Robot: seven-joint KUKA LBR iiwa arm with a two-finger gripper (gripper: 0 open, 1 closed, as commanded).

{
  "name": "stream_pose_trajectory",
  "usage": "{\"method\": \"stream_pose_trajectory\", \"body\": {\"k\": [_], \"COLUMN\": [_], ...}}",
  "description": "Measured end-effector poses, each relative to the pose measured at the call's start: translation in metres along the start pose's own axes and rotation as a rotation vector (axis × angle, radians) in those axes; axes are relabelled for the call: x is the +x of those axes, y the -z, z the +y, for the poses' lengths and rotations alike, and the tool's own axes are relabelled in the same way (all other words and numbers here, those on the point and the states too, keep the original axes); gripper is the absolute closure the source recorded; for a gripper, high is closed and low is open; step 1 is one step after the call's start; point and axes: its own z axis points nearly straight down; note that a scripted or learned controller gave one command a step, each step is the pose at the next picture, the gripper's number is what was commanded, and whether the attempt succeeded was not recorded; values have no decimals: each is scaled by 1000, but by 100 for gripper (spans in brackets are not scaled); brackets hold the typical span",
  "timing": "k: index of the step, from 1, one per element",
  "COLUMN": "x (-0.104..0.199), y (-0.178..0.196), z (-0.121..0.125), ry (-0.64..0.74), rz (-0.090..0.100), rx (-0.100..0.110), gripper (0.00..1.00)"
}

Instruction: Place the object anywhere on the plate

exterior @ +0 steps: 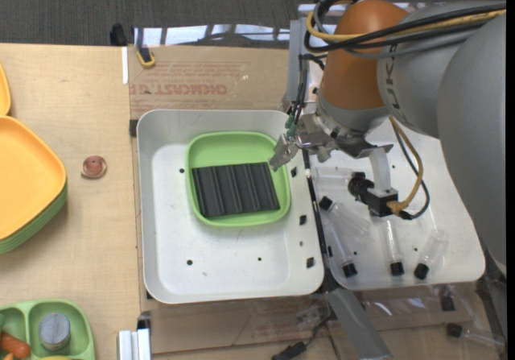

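While the dark ribbed object (236, 190) lies flat across the green plate (233, 149), the task reads to me as done or nearly so, with the release and retreat as the step in hand. Far left of the fingers (283, 153), on the table (72, 93), sit stacked orange plates (28, 181) and a small red knob (94, 166); a green divided tray (32, 326) lies at the near left corner. None of these crowd the work. The plate rests in the left bin (225, 270), and the object sits just left of and below the fingers, apart from them as far as I can see. The fingers hang at the plate's right rim, close to the wall between the two bins; whether they stand wide or narrow I cannot tell, since the wrist hides them. Nothing shows between them.

The next move, I judge, calls for a clean lift up and away without dragging the plate's rim. Open room lies below the plate on the bin floor. To the right of the fingers, the right bin (451, 262) holds clear tubes (346, 229) with dark caps, so a low sweep that way could knock them.
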Motion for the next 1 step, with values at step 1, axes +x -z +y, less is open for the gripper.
{"method": "stream_pose_trajectory", "body": {"k": [1], "x": [39], "y": [24], "z": [-45], "ry": [-27], "rz": [0], "rx": [0], "gripper": [0]}}
